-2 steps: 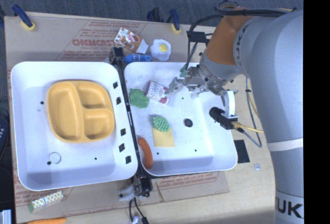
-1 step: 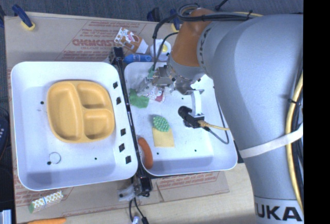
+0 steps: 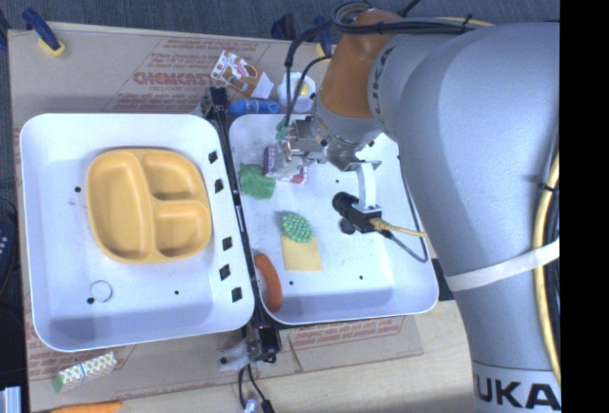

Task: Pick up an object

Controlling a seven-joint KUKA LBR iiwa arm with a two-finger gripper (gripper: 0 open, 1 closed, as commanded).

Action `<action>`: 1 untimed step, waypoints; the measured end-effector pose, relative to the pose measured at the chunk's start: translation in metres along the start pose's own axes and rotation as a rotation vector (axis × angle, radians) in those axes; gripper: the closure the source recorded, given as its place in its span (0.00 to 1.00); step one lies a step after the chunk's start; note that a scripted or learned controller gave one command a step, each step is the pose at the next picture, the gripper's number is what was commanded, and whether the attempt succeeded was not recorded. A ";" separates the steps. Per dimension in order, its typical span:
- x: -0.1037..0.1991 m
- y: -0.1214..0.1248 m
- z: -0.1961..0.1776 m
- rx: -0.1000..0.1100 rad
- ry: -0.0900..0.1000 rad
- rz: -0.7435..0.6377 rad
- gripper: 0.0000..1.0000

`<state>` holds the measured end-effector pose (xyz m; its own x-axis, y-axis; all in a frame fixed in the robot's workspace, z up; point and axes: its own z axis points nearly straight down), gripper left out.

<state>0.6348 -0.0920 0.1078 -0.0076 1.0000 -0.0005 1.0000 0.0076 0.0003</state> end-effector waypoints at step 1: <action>0.000 0.000 0.000 0.000 0.000 0.000 0.00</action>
<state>0.6347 -0.0919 0.1076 -0.0078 1.0000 -0.0005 1.0000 0.0078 -0.0001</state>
